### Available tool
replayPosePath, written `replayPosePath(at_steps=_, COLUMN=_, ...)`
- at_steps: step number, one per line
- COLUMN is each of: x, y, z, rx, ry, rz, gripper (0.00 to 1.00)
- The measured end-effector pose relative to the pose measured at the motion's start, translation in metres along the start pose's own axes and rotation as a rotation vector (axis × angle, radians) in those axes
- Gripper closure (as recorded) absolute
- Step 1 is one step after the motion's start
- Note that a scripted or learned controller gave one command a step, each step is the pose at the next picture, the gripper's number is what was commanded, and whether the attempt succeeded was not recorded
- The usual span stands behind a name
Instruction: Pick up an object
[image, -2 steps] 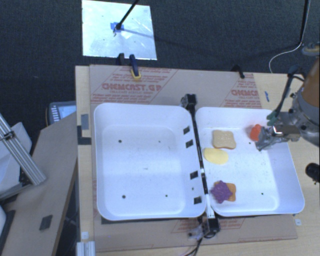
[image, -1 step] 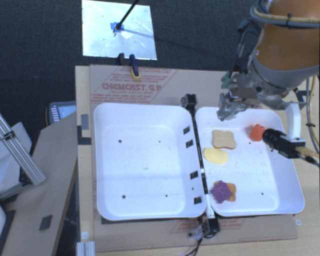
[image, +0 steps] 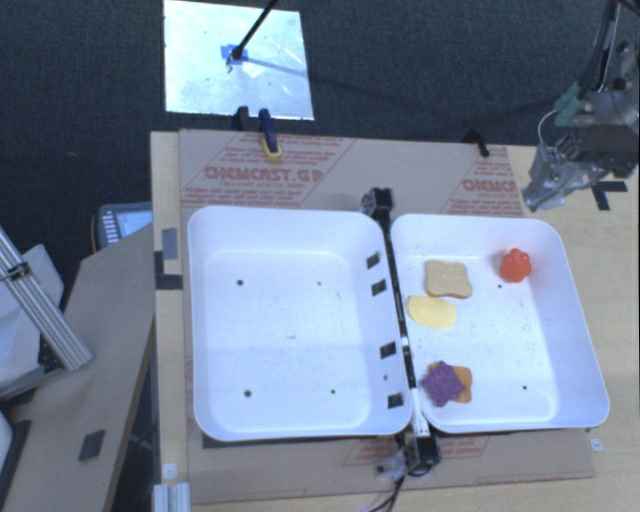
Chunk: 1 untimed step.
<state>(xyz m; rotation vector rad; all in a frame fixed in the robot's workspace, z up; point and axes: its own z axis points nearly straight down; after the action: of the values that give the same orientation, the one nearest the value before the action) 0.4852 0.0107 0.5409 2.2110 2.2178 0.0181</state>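
A shiny square metal sheet (image: 238, 58) lies beyond the tan wooden desk (image: 120, 300), a yellow clamp (image: 271, 150) gripping the printed cardboard sheet (image: 300, 170) nearby.

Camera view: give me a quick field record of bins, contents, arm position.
left bin: white, shallow
right bin: holds four items
bread slice toy: near divider, upper part
yellow flat piece: just below bread
orange-red round toy: upper right
purple piece: on an orange piece, lower left corner
gripper: above bench beyond right bin's far right corner, holding nothing
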Motion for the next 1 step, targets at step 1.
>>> replayPosePath(at_steps=1, x=0.1025, y=-0.0006, z=0.0998, rx=0.022, ry=0.000, rz=-0.011, gripper=1.00)
